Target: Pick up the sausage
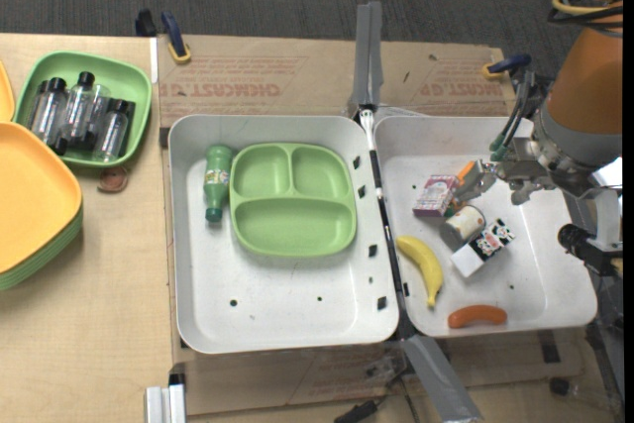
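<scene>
Wooden bench (109,312) under two shallow white bins, seen from above at a slant, with dark carpet beyond. Landmark: the right bin (535,297). Nearest its front rim lies the sausage (476,316), orange-red, lengthwise along that rim and apart from all else. Just behind it, toward the bin's left wall, is a banana (423,264). Behind the sausage and near the bin's centre stands a small black-and-white carton (484,246), touching a pale rounded object (463,221) too blurred to name. Farther back is a pink-and-white box (434,196). The gripper (474,181) sits over the bin's rear half, just right of the pink box and above the pale object; whether the fingers are apart or together cannot be told, and nothing is visibly held. The arm (586,89) is cut off at the view's right. Left of the right bin, the left bin (198,302) holds a green divided plate (293,199) and a green bottle (216,180). Farther left, a green tray (131,84) of dark vials and orange plates (35,213), partly cut off.
</scene>
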Available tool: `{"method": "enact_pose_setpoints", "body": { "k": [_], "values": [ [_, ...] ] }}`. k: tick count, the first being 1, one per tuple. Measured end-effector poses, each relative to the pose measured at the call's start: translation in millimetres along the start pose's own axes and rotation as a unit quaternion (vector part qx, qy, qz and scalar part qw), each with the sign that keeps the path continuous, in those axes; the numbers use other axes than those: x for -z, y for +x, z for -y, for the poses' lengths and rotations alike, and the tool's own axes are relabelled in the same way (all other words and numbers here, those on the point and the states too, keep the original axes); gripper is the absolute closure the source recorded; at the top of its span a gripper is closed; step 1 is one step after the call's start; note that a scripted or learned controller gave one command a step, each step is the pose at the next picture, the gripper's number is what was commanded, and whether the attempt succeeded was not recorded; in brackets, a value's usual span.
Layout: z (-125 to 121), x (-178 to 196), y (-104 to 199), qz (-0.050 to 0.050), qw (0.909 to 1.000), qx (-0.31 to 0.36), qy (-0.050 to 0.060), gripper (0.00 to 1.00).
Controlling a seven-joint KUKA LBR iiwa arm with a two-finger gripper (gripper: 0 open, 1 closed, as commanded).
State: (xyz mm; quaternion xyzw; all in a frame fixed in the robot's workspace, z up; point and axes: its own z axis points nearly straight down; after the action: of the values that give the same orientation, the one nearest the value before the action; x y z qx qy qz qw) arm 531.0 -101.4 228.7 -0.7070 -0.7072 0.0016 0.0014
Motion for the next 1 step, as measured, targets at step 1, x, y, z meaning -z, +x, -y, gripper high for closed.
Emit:
{"method": "enact_pose_setpoints", "body": {
  "k": [1],
  "values": [
    [-17.1,-1.6,-20.2,0.001,0.9862,0.166,-0.002,0.00]
  ]
}}
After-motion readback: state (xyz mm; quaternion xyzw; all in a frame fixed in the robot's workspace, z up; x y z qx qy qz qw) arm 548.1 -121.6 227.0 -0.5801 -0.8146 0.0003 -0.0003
